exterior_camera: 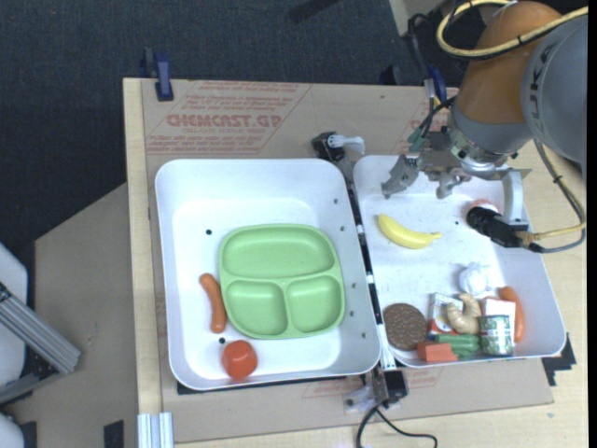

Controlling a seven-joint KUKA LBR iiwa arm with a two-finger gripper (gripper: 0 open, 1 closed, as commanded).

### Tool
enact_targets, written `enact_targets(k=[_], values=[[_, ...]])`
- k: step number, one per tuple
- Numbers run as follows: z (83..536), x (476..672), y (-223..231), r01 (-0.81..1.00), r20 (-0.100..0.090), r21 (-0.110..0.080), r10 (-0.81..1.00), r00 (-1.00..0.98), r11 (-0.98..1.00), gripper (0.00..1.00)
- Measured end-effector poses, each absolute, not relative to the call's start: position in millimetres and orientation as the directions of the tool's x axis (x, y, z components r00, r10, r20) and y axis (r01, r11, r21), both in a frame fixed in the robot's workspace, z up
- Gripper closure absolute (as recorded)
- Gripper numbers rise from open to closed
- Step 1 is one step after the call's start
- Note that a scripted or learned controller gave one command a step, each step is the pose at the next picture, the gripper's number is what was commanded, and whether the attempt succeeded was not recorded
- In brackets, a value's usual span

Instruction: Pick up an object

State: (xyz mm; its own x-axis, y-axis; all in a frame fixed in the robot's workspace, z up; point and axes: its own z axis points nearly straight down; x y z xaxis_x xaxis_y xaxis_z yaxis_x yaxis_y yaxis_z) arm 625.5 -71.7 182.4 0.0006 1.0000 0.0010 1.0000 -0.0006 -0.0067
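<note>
1. The arm (522, 63) was reached in from about 2 o'clock, wrist bent down over the right bin's (546, 292) far end.
2. The gripper (424, 181) was seen spread open, nothing pinched between its fingers.
3. A banana (407, 232) was spotted just below it, around 6 o'clock, lying apart from the fingers.
4. A green tray (280, 278) was parked in the left bin (182, 250).

This was a robotics laboratory: a KUKA arm (522, 73) stood over a bench (233, 119) bearing two white bins (177, 185), clamped below it, on dark carpet (65, 73).
</note>
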Motion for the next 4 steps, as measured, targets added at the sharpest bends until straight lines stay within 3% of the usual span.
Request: enact_targets(k=[1,2,3,4], values=[[184.8,605.9,-61.3,1.0,0.001,-0.004,1.0,0.0,0.0,0.0],[106.0,581.8,-94.4,1.0,0.001,-0.01,1.0,0.004,-0.004,0.0],[83.1,626.3,-97.2,1.0,-0.001,0.002,1.0,-0.002,0.002,0.0],[84.7,620.4,-94.9,1.0,0.001,-0.002,1.0,0.0,0.0,0.0]])
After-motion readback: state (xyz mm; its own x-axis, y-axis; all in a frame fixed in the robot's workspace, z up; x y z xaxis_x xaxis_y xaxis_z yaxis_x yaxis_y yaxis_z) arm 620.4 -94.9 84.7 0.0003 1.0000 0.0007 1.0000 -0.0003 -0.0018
